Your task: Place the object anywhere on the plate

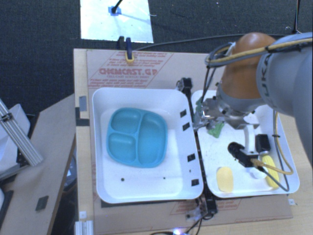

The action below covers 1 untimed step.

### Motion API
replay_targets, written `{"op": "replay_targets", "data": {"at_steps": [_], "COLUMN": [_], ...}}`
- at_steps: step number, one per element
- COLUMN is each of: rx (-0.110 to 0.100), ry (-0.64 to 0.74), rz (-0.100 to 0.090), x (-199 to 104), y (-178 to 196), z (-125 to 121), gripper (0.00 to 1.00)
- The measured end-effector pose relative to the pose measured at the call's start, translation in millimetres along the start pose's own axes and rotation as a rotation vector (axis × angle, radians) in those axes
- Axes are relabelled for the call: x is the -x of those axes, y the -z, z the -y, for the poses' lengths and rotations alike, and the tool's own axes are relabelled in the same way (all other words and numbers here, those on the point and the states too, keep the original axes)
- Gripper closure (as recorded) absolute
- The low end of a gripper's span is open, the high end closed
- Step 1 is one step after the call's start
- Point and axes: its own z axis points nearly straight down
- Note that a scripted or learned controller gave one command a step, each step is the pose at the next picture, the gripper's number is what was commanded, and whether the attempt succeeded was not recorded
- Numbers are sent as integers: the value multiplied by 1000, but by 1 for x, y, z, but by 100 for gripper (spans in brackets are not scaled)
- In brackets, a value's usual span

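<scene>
A blue divided plate (137, 137) lies in the left white bin (146, 96), with nothing on it. My gripper (202, 115) hangs over the left side of the right bin (288, 173), close to the wall between the two bins. A small green object (215, 129) shows just below and right of the gripper, partly hidden by the wrist. I cannot tell whether the green object is held or lies on the bin floor.
A pale yellow rounded object (225, 178) lies at the front of the right bin. A brighter yellow object (269, 166) rests near that bin's right wall. The grey arm with its orange band (247, 65) covers the back of the right bin.
</scene>
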Motion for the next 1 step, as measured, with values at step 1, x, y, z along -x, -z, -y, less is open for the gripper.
{"op": "replay_targets", "data": {"at_steps": [1], "rx": [1], "ry": [0], "rz": [0], "x": [-46], "y": [10], "z": [-5], "gripper": [100]}}
